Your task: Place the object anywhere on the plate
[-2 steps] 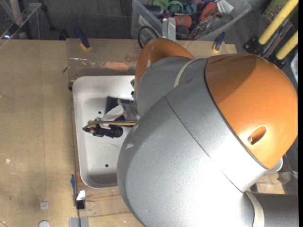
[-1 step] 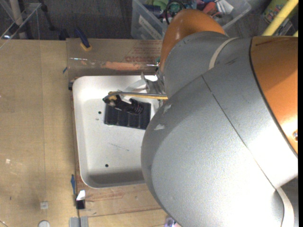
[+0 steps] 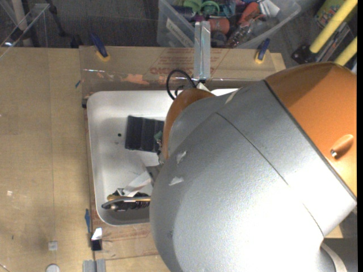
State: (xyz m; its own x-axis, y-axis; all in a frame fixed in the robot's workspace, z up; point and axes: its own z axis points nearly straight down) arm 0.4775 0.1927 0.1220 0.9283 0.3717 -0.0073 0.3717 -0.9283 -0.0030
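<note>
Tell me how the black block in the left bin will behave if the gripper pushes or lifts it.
The black block looks flat-sided and boxy, so it would probably slide rather than roll. It lies low on the white bin floor, so tipping seems unlikely. Its matte surface suggests fair grip, though its weight cannot be judged. The arm hides its right end.

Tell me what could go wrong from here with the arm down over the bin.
1. The arm hides most of the bin, so any grasp or plate placement can't be checked from this camera.
2. A black block sits right beside the arm's edge and could get knocked.
3. Dark clutter with white scraps at the bin's near corner might snag or shift.
</note>
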